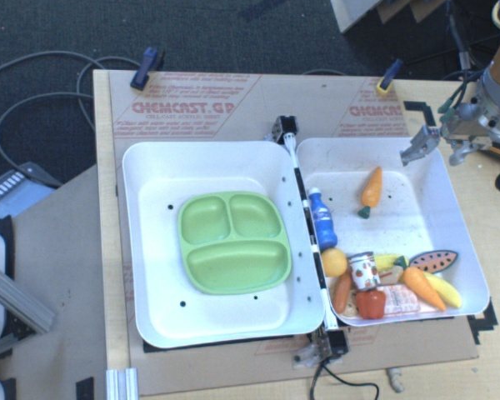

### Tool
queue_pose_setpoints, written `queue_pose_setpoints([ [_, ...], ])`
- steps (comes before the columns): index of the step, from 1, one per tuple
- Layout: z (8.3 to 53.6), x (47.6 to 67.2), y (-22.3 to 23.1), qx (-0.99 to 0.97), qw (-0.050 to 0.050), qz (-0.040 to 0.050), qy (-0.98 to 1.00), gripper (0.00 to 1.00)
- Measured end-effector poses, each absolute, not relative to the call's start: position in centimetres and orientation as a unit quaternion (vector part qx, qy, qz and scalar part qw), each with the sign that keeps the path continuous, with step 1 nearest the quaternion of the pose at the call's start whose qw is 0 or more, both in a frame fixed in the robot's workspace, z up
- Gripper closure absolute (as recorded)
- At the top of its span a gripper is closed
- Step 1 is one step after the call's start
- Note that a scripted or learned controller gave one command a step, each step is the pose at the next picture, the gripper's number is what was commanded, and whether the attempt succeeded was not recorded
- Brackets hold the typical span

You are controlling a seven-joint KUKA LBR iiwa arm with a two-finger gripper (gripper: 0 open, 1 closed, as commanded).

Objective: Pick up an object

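two shallow white plastic bins (150,223) sit side by side, and the left one holds one green three-compartment plate (233,242). the right bin (450,215) carries three orange toy carrots (372,187), one blue bottle (321,218), one yellow lemon (334,262), one small red-labelled can (363,271), one red tomato-like piece (370,304), one watermelon slice (433,262) and one yellow banana-like piece (444,291). two blue clamps (145,67) grip the far edge.

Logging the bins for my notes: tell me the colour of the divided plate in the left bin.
Light green, plain, seen clearly in the camera view: the divided plate.
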State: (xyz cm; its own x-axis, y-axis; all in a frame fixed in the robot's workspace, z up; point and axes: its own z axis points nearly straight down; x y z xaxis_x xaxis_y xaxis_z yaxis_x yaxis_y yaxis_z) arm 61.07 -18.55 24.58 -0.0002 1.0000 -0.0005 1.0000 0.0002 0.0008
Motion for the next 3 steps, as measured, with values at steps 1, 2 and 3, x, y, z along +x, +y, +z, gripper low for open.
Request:
queue_pose_setpoints([
  [1, 8.7, 63.1, -15.3, 0.707, -0.001, -0.0005, 0.707, 0.00],
  [2, 9.8, 63.2, -15.3, 0.706, 0.001, 0.0005, 0.708, 1.00],
  [3, 18.6, 64.2, -5.3, 0.706, 0.000, 0.0013, 0.708, 1.00],
])
